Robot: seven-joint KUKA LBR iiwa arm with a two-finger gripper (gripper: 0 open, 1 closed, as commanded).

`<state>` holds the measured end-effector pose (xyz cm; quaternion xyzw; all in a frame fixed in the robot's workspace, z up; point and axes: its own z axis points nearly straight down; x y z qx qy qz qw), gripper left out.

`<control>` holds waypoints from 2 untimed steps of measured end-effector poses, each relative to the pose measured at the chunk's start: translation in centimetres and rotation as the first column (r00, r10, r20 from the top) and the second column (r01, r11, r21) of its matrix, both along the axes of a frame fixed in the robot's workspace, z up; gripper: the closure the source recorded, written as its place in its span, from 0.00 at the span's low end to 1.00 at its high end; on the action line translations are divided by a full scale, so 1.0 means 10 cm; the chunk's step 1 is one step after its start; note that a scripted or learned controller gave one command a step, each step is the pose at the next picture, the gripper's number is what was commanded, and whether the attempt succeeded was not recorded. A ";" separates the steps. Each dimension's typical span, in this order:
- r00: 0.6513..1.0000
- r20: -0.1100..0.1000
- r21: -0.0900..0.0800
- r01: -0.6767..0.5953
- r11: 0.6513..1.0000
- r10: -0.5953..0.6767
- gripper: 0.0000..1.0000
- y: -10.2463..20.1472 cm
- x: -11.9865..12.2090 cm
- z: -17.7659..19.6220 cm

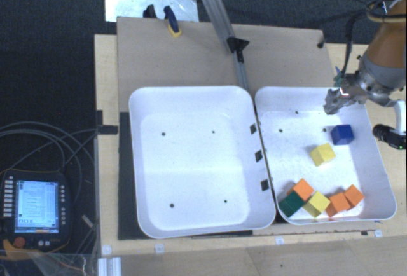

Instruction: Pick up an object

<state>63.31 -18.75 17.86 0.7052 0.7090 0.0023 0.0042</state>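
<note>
The right bin (375, 160) holds several small blocks. A blue block (342, 134) lies near its right wall, with a yellow block (322, 154) just below and left of it. Along the front edge sit an orange block (303, 189), a green block (291, 204), a second yellow block (316, 203) and two more orange blocks (346, 198). My gripper (334, 102) hangs over the bin's far right corner, up and slightly left of the blue block, with nothing seen in it.
The left bin (137, 116) stands beside the right one. A grey pole (216, 4) slants across the brown board behind the bins. A teach pendant (35, 208) with cables lies at the lower left.
</note>
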 end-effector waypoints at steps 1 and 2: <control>1.000 -0.001 0.001 -0.001 1.000 0.001 1.00 0.09 -0.01 0.50; 1.000 -0.004 0.002 0.000 1.000 0.000 1.00 0.09 0.01 0.64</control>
